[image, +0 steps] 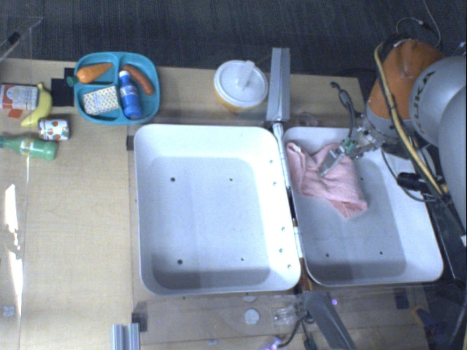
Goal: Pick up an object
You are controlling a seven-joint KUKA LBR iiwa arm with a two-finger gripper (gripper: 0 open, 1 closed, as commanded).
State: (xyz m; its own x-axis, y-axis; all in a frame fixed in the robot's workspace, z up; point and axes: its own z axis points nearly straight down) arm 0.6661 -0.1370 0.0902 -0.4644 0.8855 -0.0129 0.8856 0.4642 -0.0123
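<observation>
A crumpled pink cloth (pixel 327 179) lies in the upper left part of the right bin (pixel 379 261), against the divider between the bins. My gripper (pixel 330 162) reaches in from the right and sits low over the cloth's top edge, its fingers pointing down-left onto the fabric. The fingertips look close together against the cloth, but a grasp is not clear from this view.
The left bin (pixel 211 268) stands beside the right one. Behind the bins are a white lidded cup (pixel 241 84) and a blue divided tray (pixel 117 87) of toy food. A banana (pixel 38 106), a small can (pixel 54 129) and a green bottle (pixel 29 146) lie at far left.
</observation>
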